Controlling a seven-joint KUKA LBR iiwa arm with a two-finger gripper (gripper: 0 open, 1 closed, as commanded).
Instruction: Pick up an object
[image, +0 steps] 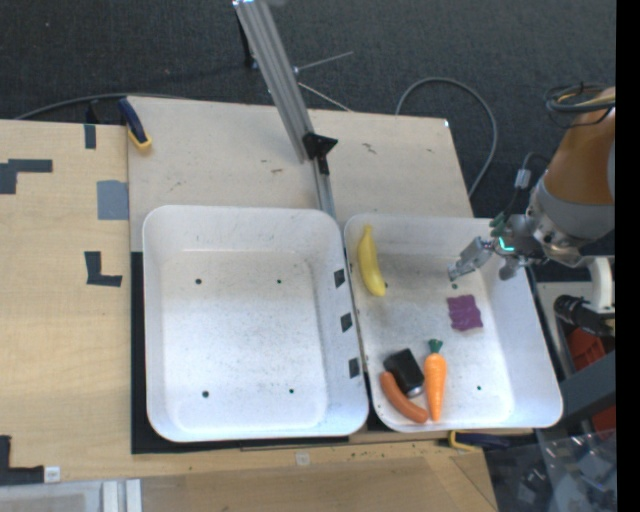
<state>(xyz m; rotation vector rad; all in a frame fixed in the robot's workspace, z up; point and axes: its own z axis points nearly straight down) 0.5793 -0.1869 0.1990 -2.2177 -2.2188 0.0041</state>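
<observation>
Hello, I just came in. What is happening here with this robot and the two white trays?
A grey arm with an orange band reaches in from the right, and its gripper hangs over the right bin with nothing between its fingers. That bin holds a banana, a purple block, a carrot, a small black object and an orange-red sausage-shaped piece. The gripper is nearest the purple block. Nothing has been picked up yet.

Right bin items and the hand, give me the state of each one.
banana: lying flat, far left of bin
purple block: lying flat, apart from the rest
carrot: lying, leaf end up-view
black object: beside carrot
sausage: lying by near wall
hand: above bin, holding nothing
</observation>
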